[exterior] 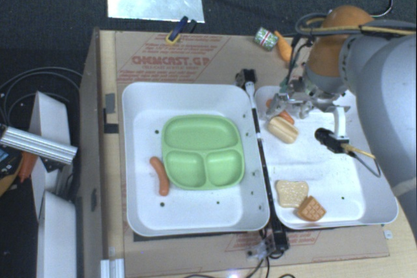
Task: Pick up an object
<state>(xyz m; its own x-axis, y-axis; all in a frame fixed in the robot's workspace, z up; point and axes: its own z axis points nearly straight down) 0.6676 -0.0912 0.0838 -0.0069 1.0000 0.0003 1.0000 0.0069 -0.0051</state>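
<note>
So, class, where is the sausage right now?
The sausage lies in the left bin, just left of the green tray.

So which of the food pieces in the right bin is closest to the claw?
The hot dog bun, right under the gripper at the bin's far end. The toast and waffle lie together at the near end.

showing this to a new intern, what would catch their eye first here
The bright green divided plate in the middle of the left bin, with a sausage beside it. Then the grey arm's gripper low over a bread roll at the right bin's far end.
</note>
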